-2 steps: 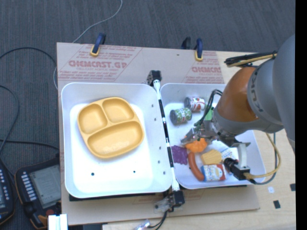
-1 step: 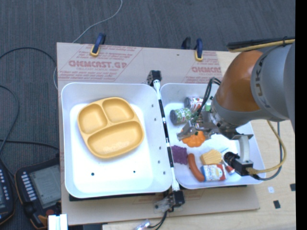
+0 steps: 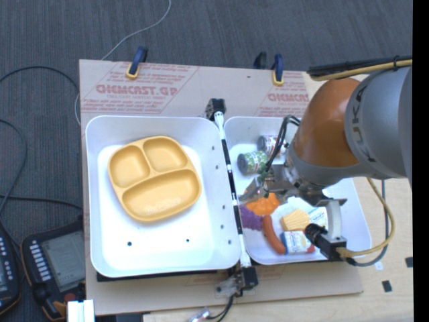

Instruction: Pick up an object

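Jaws [image 3: 263, 188] low in the right bin [image 3: 358, 237] over the orange toy [image 3: 263, 205]; opening and grasp impossible to tell.

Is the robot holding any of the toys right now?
I can't tell. The gripper is down in the right bin among the toys, by an orange piece, but its tip is hidden.

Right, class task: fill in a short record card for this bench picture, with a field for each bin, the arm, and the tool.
left bin: shallow white bin holding a yellow three-compartment plastic plate
right bin: shallow white bin holding a heap of small items, among them an orange sausage-shaped toy, a purple piece, a green-labelled can
arm: grey arm with orange band, over the right bin
tool: low over the heap; grip state cannot be told
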